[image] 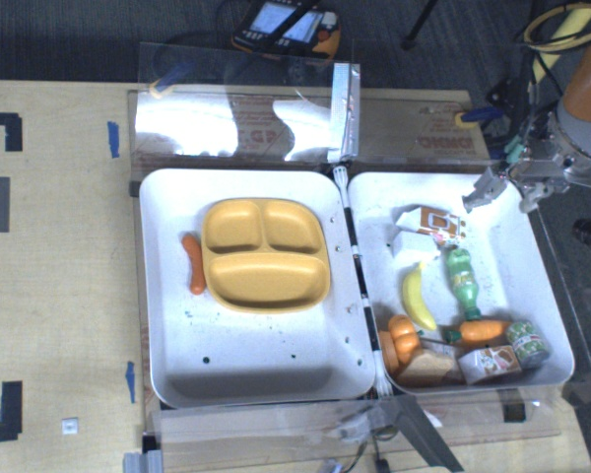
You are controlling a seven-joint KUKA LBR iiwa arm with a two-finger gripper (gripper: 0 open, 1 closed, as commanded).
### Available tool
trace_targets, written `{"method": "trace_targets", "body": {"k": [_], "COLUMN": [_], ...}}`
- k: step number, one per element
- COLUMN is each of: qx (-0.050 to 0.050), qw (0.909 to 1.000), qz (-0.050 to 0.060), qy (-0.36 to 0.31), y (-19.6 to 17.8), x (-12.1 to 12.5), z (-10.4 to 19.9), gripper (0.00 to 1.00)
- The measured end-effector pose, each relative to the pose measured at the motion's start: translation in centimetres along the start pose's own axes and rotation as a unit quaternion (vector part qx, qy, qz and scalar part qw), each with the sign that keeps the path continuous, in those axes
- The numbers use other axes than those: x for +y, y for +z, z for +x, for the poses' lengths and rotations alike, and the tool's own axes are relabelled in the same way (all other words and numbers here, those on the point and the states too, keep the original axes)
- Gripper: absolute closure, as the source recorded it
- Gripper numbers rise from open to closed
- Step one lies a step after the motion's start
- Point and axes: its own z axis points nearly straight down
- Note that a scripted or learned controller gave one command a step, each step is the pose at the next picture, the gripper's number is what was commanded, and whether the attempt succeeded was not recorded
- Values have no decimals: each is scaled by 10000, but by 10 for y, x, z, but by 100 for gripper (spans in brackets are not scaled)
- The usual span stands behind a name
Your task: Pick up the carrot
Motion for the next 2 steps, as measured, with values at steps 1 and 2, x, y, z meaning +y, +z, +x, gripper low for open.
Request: {"method": "trace_targets", "body": {"k": [1,2], "qx": [0,-1], "qw": [9965,9963], "qz": [-3,-6], "qy": [-832,-863], "y": [6,109], "x": [-51,-128], "z": [-31,-43], "gripper": [0,0]}}
